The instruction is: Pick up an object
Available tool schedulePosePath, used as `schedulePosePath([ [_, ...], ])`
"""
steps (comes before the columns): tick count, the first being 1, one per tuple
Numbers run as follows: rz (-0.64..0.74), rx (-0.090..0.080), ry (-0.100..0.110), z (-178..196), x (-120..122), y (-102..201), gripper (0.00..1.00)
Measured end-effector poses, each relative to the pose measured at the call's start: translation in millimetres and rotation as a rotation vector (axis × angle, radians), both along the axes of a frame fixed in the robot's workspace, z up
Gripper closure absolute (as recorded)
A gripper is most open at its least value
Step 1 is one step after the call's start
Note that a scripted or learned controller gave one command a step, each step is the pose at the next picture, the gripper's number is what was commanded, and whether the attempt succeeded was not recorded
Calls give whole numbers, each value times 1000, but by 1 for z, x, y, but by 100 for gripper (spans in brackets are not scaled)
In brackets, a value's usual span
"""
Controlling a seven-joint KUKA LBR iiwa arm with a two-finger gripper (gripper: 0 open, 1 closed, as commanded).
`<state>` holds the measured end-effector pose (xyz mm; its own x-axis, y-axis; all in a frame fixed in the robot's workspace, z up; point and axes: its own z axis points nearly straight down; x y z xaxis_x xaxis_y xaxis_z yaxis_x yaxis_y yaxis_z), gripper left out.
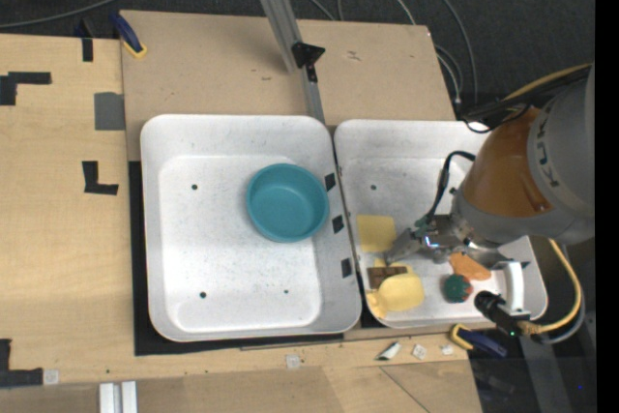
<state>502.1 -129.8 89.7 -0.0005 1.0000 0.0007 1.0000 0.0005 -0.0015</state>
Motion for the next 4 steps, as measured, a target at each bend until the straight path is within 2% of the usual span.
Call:
schedulePosePath([
  [1,1,1,1,10,0,0,100],
  [2,0,-1,-3,51,-2,0,100],
  [3,1,-2,-6,114,-3,-2,100],
  [4,0,-1,-1,120,-3,-2,100],
])
